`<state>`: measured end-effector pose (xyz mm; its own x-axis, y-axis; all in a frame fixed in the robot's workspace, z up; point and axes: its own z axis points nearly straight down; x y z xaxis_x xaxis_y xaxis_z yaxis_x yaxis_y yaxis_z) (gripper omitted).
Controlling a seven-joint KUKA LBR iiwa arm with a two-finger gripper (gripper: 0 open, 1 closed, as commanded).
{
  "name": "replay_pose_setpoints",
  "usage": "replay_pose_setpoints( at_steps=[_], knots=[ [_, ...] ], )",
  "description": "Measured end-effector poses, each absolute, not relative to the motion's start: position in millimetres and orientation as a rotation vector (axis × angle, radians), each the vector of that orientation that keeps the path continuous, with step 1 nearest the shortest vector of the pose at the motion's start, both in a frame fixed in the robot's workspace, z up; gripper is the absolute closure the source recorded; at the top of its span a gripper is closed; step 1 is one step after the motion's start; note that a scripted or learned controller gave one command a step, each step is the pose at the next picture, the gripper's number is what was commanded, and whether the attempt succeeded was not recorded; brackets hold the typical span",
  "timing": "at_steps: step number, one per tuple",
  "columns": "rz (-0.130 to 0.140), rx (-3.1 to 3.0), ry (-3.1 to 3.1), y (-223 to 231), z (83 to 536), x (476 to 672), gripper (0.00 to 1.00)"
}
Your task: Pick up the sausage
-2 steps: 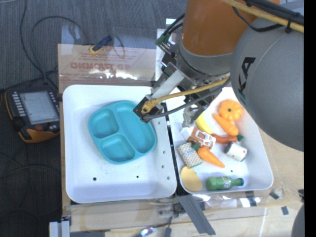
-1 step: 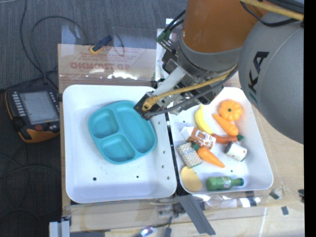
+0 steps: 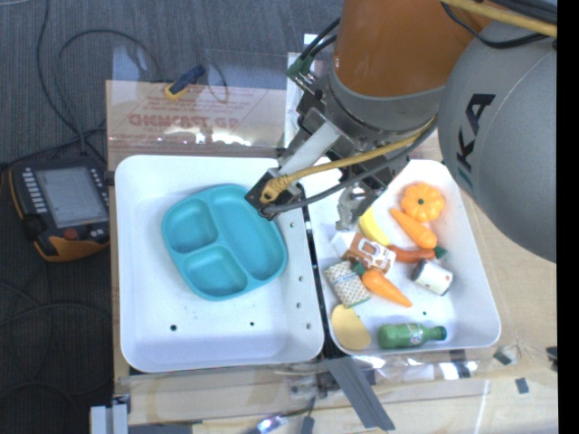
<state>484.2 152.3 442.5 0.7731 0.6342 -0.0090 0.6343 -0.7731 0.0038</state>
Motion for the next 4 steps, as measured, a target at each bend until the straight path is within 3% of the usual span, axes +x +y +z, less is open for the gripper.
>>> replay_pose_setpoints(
  at_steps=[1,2,4],
  knots=[
    [-0.002,3.106,0.452,233,434,483.8,0.0],
    [0.013,3.128,0.39,216,450,490.7,1.0],
    [0.034,3.16,0.35,198,480,495.5,1.0]
  ],
)
